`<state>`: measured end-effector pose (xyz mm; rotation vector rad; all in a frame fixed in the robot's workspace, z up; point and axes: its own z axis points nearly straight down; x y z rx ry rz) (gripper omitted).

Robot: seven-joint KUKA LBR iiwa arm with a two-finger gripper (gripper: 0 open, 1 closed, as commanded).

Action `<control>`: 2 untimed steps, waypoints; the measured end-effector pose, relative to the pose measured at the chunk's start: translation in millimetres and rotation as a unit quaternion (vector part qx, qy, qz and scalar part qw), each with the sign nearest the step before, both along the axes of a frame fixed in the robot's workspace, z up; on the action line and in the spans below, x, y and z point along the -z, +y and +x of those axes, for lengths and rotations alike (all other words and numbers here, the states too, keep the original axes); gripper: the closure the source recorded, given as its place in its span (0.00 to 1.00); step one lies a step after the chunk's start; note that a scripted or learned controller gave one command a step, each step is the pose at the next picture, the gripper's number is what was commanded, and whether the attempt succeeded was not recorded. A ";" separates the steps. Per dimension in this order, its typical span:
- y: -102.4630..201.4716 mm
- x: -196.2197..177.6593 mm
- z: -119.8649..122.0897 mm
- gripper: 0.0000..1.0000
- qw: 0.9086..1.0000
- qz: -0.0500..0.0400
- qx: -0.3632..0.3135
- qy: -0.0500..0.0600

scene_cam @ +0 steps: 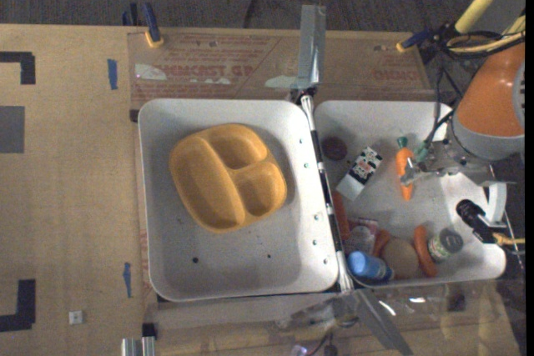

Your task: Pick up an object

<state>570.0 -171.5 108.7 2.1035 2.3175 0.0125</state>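
Several small objects lie in the right bin (pixel 467 267) around my gripper (pixel 410 167), an orange carrot-like piece (pixel 405 171) right at it, and I judge this the approach step, next needing a clean descent and closing onto that piece

Grey arm (pixel 492 108) with orange band, from the right, claw (pixel 415 165) low over the bench.
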 end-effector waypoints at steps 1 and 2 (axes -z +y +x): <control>27.4 -122.5 62.6 1.00 1.000 0.000 0.012 0.004; 27.8 -121.2 62.1 0.00 1.000 0.000 0.012 0.006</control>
